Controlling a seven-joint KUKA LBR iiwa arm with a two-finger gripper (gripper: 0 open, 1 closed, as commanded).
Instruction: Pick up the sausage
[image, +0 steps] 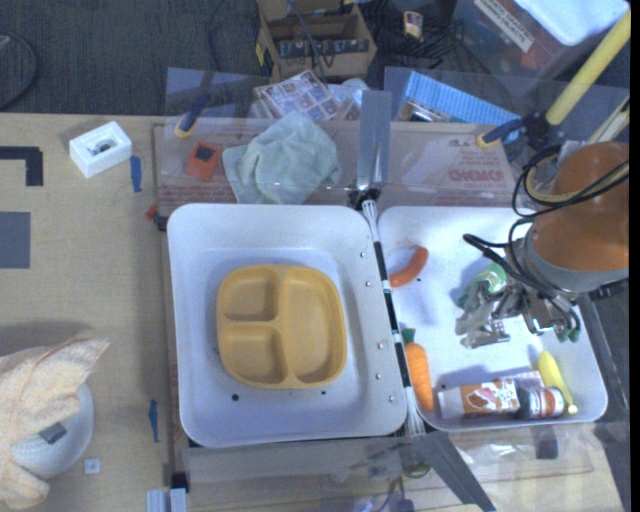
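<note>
Orange-red sausage (408, 266): short, slightly curved, smooth skin, paler at its upper right tip. It lies in the right bin (590, 400) at the upper left corner, its lower end just beside the divider between the two bins, its upper end angled up and to the right. Nothing touches it.

Arm enters from the right; orange band and grey wrist sit over the right bin's upper right part. Gripper (484, 325) points down and to the left, over the middle of the right bin, well apart from the sausage. Fingers look spread, with nothing clamped between them, though the metal parts overlap in this slanted view and the gap is hard to read with certainty. A green object (484, 284) lies just beside the gripper's upper side; what it is cannot be told.

Other contents of right bin: carrot (418, 372) along the left wall, below the sausage; sauce bottle (500, 397) lying on its side near the front wall; yellow banana-like piece (553, 372) at the lower right.

Left bin (190, 300) holds a yellow divided tray (282, 325), centred.
</note>
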